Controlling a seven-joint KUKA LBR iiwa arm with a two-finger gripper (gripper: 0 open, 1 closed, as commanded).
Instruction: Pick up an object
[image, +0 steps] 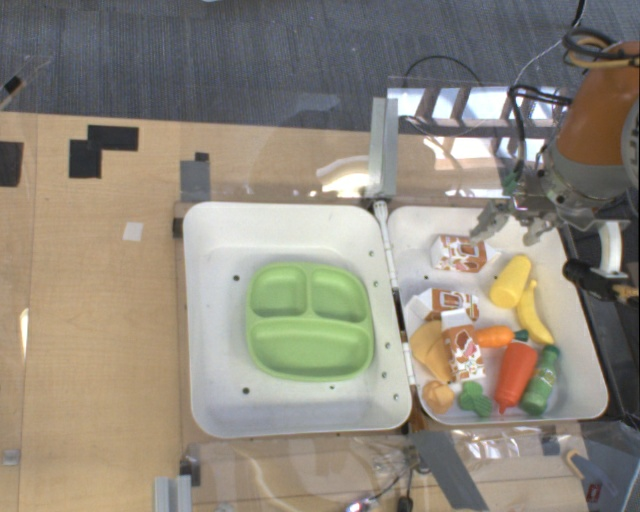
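Hovering at the frame's upper right, the gripper (511, 222) hung spread wide and empty; dropping squarely over the yellow pepper (510, 281) looked wisest.

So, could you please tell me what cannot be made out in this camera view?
- Gripper: blurred and small above the right bin; whether it is open or shut cannot be told.
- White packets: printing too small to read.
- Arm: cut off by the view's right edge.
- Tan pieces: partly covered by a packet; their shape is unclear.
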